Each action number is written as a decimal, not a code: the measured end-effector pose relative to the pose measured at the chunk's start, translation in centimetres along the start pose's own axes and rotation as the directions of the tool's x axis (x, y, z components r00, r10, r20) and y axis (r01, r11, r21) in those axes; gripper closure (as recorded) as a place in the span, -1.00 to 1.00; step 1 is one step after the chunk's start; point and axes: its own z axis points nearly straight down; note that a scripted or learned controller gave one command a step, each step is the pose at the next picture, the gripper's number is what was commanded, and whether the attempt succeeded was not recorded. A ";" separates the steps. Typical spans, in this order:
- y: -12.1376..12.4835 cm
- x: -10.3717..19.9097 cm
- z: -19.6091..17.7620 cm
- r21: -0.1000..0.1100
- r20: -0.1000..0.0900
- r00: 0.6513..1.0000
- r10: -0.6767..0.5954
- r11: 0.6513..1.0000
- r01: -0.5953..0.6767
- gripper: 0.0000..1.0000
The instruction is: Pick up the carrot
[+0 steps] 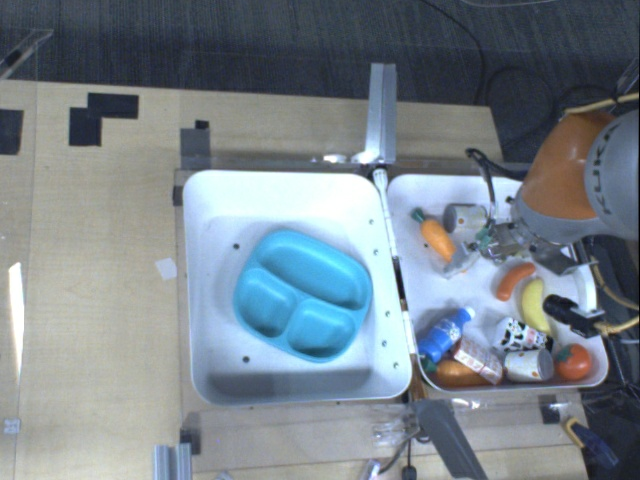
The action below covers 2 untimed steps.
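Clearly the claw hovers in the right bin with the carrot just to its left, its opening impossible to judge, so it should straddle the carrot's width before closing.

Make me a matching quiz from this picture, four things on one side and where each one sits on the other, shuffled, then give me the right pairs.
Things:
1. carrot
2. blue divided plate
3. tomato
4. blue bottle

Places:
A. front right corner of the right bin
B. middle of the left bin
C. upper left part of the right bin, just left of the gripper
D. lower left part of the right bin, near the wall between the bins

Pairs: 1-C, 2-B, 3-A, 4-D
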 end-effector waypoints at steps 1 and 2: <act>-1.0 0.3 -9.2 0.005 0.002 1.000 0.026 1.000 -0.026 -1.00; 1.6 4.7 -1.4 0.008 -0.001 0.997 -0.083 0.996 0.083 -1.00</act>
